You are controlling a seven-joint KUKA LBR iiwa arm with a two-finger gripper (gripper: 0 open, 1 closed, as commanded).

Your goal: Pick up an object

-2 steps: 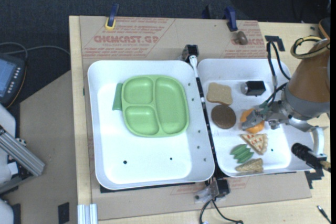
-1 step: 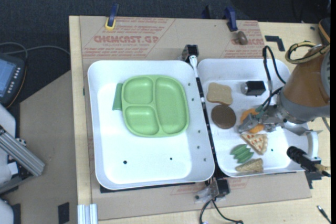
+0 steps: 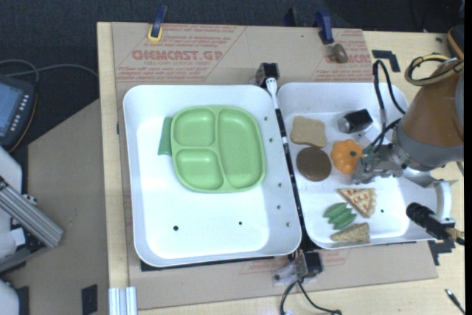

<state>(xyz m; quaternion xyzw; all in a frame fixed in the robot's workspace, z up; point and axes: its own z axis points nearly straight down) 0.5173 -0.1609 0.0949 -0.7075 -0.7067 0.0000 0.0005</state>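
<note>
You will find the gripper (image 3: 366,167) low over the right bin (image 3: 324,89), near its right wall and just beside the orange toy (image 3: 345,155). Whether it is open or closed, or has hold of anything, cannot be told from this view.

The right bin is crowded. A bread slice (image 3: 308,131) and a brown disc (image 3: 313,163) lie left of the toy. A pizza wedge (image 3: 358,199), green pods (image 3: 339,215) and a tan piece (image 3: 352,234) lie towards the near rim.

The left bin (image 3: 147,217) holds a green divided plate (image 3: 218,147), with bare floor along its near edge.

The brown board (image 3: 177,40) under the bins reads "CHEMCAST" in red. The smaller print below it is illegible.
</note>
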